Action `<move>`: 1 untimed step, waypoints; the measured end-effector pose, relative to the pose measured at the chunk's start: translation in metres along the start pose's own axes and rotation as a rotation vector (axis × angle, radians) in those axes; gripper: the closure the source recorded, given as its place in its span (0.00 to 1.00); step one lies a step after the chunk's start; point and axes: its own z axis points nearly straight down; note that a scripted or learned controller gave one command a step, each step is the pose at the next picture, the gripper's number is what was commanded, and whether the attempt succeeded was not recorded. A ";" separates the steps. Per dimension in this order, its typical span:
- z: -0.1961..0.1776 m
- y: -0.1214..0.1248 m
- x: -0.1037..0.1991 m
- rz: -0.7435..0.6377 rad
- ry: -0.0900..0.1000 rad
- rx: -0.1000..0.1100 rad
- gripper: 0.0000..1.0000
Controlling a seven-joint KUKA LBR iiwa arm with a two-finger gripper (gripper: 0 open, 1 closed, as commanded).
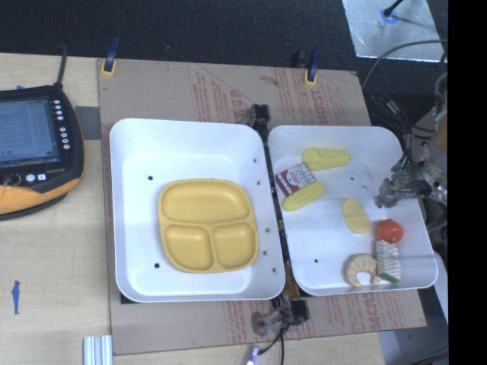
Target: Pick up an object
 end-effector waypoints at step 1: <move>0.001 0.000 0.000 -0.001 0.000 0.001 0.00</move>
